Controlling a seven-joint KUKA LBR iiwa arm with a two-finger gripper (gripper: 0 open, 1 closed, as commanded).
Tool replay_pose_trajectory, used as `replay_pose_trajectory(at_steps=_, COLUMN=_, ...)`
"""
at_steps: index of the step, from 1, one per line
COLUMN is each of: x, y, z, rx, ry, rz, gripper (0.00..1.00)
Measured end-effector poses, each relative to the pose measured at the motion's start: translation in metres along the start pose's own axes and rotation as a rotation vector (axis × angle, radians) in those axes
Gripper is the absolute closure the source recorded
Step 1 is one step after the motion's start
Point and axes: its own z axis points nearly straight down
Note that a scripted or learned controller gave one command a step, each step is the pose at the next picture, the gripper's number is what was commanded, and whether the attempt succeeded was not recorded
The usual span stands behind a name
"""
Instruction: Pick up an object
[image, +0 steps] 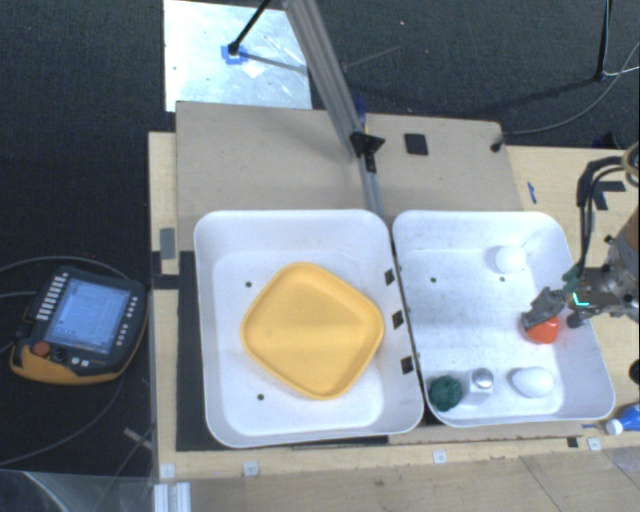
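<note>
Where the bench (440, 160) meets dark carpet (80, 150), a teach pendant (75, 322) lies. Yellow plate (313, 329) fills left bin (215, 300). Right bin (600, 390): hand (548, 308) over orange object (543, 331) by right wall, clamp state unclear.

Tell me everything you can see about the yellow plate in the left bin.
The yellow plate is a rounded square with soft corners, turned like a diamond relative to the left bin. It looks like smooth matte plastic, uniformly yellow, with a shallow sunken middle and a slightly raised rim. It lies flat on the bin's floor, near the centre and a little toward the divider. Nothing rests on it, and only the bin touches it. The gripper is apart from it, over the right bin.
</note>
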Motion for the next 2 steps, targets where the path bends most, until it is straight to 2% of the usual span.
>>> replay_pose_trajectory(at_steps=1, x=0.000, y=0.000, z=0.000, rx=0.000, ry=0.000, rz=0.000, gripper=0.00)
replay_pose_trajectory(at_steps=2, x=0.001, y=0.009, z=0.055, rx=0.004, ry=0.001, rz=0.000, gripper=0.00)
